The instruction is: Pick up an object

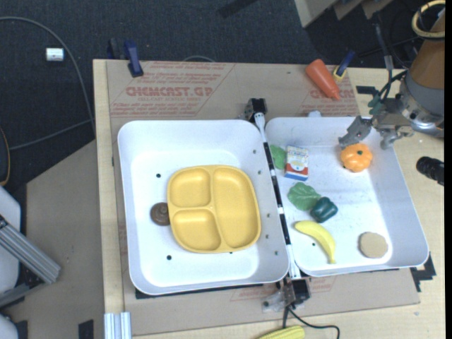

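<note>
In the right bin (pixel 406 210) lie an orange fruit (pixel 356 157), a small milk carton (pixel 297 163), a green leafy piece (pixel 304 195), a dark green pepper (pixel 325 208), a banana (pixel 317 238) and a tan round cookie (pixel 373 244). My gripper (pixel 369 137) hangs at the bin's far right corner, just beyond and above the orange fruit. Its fingers are spread open, one finger (pixel 352 134) to the left of the fruit and the other to the right, with nothing between them.
The left bin (pixel 134 189) holds a yellow divided plate (pixel 212 207) with a brown disc (pixel 160 213) beside it. An orange carrot toy (pixel 323 80) lies on the bench behind the right bin. A blue clamp (pixel 132 58) sits at the bench's far left edge.
</note>
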Controlling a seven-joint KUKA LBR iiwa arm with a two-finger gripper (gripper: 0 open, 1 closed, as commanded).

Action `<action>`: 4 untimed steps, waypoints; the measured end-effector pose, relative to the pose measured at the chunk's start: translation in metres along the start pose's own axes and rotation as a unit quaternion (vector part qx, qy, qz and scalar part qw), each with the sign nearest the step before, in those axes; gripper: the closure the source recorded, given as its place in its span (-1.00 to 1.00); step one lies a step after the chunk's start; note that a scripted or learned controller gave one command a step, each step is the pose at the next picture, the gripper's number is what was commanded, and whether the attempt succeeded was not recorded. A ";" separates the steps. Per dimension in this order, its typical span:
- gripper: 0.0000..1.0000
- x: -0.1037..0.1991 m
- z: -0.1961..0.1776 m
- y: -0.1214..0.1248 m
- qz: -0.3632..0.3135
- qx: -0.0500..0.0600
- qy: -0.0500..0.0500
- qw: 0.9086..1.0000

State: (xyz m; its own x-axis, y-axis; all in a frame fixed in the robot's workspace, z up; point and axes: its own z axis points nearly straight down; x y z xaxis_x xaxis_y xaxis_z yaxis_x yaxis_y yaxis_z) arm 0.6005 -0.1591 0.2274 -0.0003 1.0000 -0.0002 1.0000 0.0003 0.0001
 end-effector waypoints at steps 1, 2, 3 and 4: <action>-1.00 -0.050 0.092 0.045 0.001 0.001 -0.001 1.000; -1.00 -0.053 0.143 0.047 -0.001 0.001 0.002 1.000; 1.00 -0.053 0.132 0.048 -0.001 0.000 0.000 1.000; 1.00 0.021 0.143 0.049 -0.001 0.001 0.001 1.000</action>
State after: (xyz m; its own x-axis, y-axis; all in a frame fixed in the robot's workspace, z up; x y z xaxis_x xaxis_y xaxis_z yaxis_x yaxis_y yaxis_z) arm 0.6495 -0.1384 0.0849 -0.0015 1.0000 0.0017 1.0000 0.0015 -0.0012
